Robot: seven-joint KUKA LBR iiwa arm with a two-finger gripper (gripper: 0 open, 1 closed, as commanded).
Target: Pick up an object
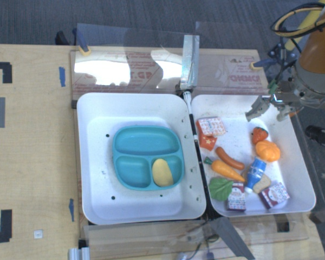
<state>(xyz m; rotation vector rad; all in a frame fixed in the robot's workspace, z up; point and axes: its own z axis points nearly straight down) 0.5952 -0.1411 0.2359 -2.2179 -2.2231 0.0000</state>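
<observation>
Orange toy fruit (268, 151) lies just below your gripper (272, 108), which hangs above the right bin (303, 173), fingers apart and holding nothing. You're placed to descend onto it.

Cut off and unreadable
Arm (317, 53) cropped by right edge at upper right; print on small cartons (212, 127) in right bin (303, 169) too small to read; gripper (272, 108) finger spacing unclear.

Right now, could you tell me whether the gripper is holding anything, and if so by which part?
Nothing is held: the gripper hangs open above the right bin, with nothing between its fingers.
</observation>
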